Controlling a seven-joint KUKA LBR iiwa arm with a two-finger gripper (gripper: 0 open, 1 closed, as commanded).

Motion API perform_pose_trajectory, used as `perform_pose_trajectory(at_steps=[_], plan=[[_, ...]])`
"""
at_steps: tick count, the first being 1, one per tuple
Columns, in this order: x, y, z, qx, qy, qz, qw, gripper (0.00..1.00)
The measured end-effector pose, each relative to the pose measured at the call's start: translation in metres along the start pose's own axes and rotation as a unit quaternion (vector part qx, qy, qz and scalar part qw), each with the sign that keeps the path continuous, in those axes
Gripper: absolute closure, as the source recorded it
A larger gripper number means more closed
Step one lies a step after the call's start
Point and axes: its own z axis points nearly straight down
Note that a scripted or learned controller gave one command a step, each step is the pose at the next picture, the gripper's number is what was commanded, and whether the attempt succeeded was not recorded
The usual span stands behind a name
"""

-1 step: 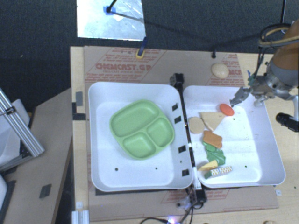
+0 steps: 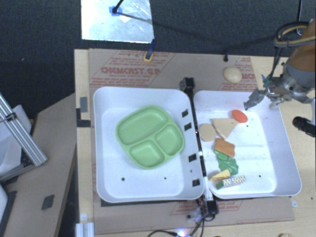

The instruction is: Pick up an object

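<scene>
The right bin (image 2: pixel 276 152) holds several small things: a red-orange oval (image 2: pixel 239 115), a tan wedge (image 2: pixel 224 127), a pale tan disc (image 2: pixel 207 132), an orange-brown piece (image 2: pixel 224 146), a green piece (image 2: pixel 227 161), a yellow piece (image 2: pixel 220 174) and a striped piece (image 2: pixel 233 181). My gripper (image 2: pixel 263 101) hangs over the bin's far right corner, just up and right of the red-orange oval. Its fingers stand open with nothing between them.
In the left bin (image 2: pixel 106 132) lies a green divided plate (image 2: pixel 149 137). A beige ball (image 2: pixel 232 74) rests on the cardboard behind the right bin. A silver foil sheet (image 2: pixel 116 14) lies at the back, and a black divider (image 2: pixel 195 132) runs between the bins.
</scene>
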Motion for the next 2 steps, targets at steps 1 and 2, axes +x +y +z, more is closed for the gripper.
perform_pose_trajectory(at_steps=[1, 2], plan=[[-0.003, -0.003, 0.040, -0.001, -0.001, 0.001, 1.0000, 0.00], [-0.010, 0.005, 0.094, 0.000, 0.000, 0.001, 1.0000, 0.00]])
